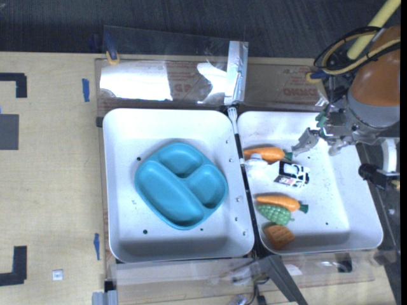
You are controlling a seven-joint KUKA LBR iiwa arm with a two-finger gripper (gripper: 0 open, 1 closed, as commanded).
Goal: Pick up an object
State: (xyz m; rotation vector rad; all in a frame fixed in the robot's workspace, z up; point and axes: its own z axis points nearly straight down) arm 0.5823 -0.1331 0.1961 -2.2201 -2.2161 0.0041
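Two toy carrots (264, 154) (278, 202) lie in the right bin (337, 227) with a black-and-white toy (292, 174) between them. Above its far side, the gripper (321, 138) hangs with fingers spread, holding nothing. A blue divided plate (180, 183) sits in the left bin (121, 170).

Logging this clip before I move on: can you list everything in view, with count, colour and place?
white bins: 2, white, side by side on the bench; left bin, right bin
divided plate: 1, blue, three compartments, middle of the left bin
toy carrots: 2, orange with green tops, right bin; upper carrot near the left wall, lower carrot below it
black-and-white item: 1, between the two carrots; too small to identify
green toy: 1, just under the lower carrot
orange-brown toy: 1, right bin's front left corner
cardboard backing: brown, behind the bins
clear plastic sheet: 1, behind the left bin
arm: 1, grey with orange band, at the right
gripper: 1, over the right bin's back part
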